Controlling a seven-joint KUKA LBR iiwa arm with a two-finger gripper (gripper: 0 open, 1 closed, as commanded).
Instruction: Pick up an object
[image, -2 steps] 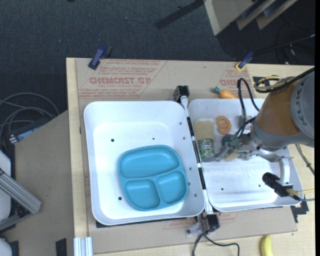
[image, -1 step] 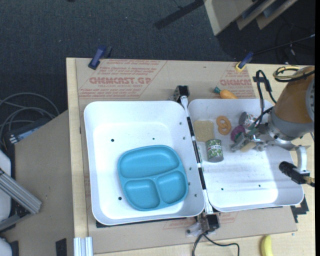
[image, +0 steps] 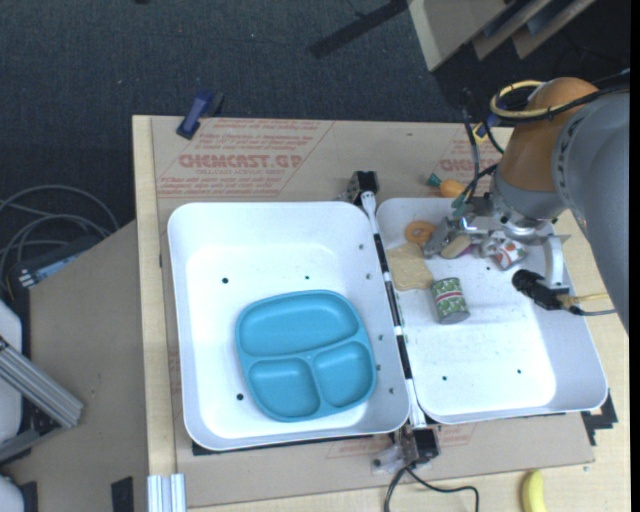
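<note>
My gripper hangs low over the back of the right bin, under the arm's orange band. An orange ring-shaped piece lies just left of the gripper, close to it or touching it. In front of the ring, a flat tan slice rests against the bin's left wall. A small green patterned can lies on its side nearer the middle of the bin. Just right of the gripper sits a small red and white object, partly hidden. A blue divided plate lies in the left bin.
A black clip sits where the bins meet at the back. Small orange and green bits lie on the board behind the right bin. A dark cable end trails from the arm over the right bin. A yellow object pokes in at the bottom edge.
</note>
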